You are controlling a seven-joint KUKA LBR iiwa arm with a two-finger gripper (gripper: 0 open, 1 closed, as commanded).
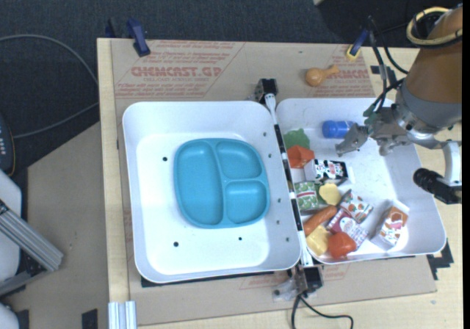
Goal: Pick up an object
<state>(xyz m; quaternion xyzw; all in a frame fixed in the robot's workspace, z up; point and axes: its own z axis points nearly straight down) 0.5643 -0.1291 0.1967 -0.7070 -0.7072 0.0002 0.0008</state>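
The camera view is showing the right bin (429,236), where a pile of small toy food pieces is lying along the left wall. The gripper (365,138) is hanging over the upper part of this bin, near a blue cylinder (336,128). I cannot tell how its claw is standing, and nothing is showing inside it.

The blue cylinder is lying apart from the pile, so I am judging it the easiest target. It is looking like light, hard plastic, smooth and a little slippery, and it may roll; taking it across the round body would be safest. The orange carrot (317,219) and the red tomato (340,245) are touching their neighbours.

On the bench board (176,70), red letters are reading "CHEMCAST GP". The small cartons (391,227) are carrying printed labels, too small to read.

The left bin (147,247) is holding a blue divided plate (220,192).
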